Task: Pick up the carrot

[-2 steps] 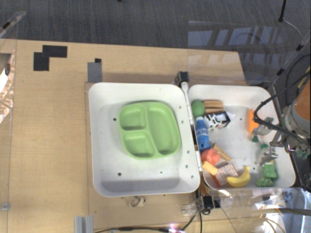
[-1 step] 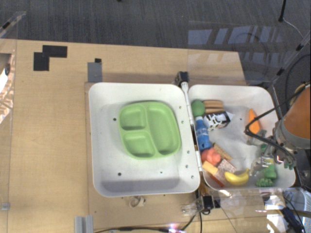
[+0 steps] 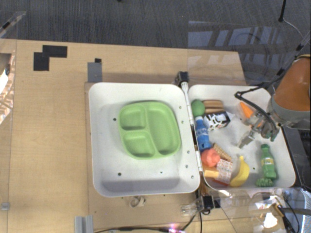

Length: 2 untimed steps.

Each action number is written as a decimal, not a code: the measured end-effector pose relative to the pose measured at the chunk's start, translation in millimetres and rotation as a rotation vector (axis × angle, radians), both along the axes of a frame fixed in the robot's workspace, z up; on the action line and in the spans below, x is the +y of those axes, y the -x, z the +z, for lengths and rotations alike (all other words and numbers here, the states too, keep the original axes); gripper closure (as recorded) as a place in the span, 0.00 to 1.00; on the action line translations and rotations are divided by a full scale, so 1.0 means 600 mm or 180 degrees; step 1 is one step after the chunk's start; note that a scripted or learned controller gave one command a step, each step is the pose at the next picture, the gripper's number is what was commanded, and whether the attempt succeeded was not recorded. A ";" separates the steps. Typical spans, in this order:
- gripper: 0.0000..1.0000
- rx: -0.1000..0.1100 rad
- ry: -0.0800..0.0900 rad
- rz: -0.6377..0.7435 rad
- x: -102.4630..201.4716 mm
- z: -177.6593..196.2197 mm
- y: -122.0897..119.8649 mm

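Note:
The carrot (image 3: 246,111) is a small orange piece lying in the right white bin (image 3: 286,178), near its far right part, with a black cable crossing over it. My gripper (image 3: 253,134) hangs over the same bin, just below and to the right of the carrot. It sits between the carrot and a green bottle (image 3: 266,165). Nothing shows as held by it. The grey arm with its orange band (image 3: 294,89) comes in from the right edge.
The right bin also holds a green ball (image 3: 197,107), a brown item (image 3: 213,104), a black-and-white item (image 3: 216,120), a blue bottle (image 3: 201,136), a red toy (image 3: 210,157) and a banana (image 3: 241,172). The left bin (image 3: 104,178) holds a green divided plate (image 3: 148,129).

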<state>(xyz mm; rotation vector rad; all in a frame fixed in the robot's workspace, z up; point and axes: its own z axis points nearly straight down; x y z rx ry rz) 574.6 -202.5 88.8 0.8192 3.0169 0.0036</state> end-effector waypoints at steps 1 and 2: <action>0.00 0.0017 -0.0059 -0.1336 0.013 -0.002 -0.052; 0.00 0.0014 -0.0027 -0.1523 0.079 -0.002 -0.127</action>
